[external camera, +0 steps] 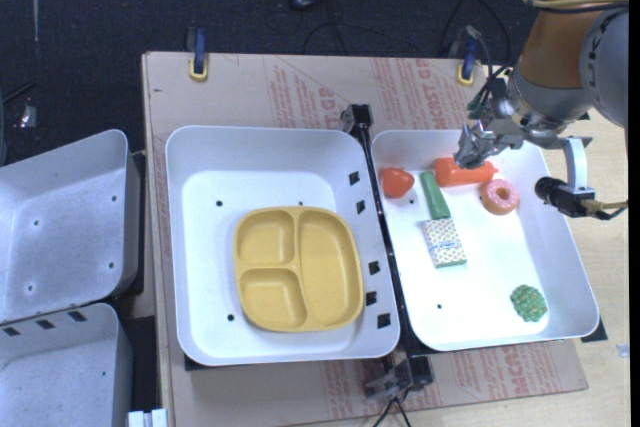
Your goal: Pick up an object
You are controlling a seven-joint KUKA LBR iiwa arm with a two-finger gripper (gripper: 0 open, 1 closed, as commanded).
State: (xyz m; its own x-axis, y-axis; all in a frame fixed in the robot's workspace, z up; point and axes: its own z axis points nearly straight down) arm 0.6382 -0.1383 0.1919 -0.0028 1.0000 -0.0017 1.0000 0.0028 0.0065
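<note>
From the overhead camera I see my arm reaching in from the right, its gripper down over the far end of the right bin, right at the orange carrot-like piece, which I take as the target since the tool sits directly above it. I cannot tell how the claw is set or whether it grips anything; the wrist hides that. Near the carrot lie a red-orange tomato-like piece, a green stick, a pink donut, a small patterned packet and, well apart, a green knobbly ball. The left bin holds a yellow divided tray, presumably a drop spot.
</note>
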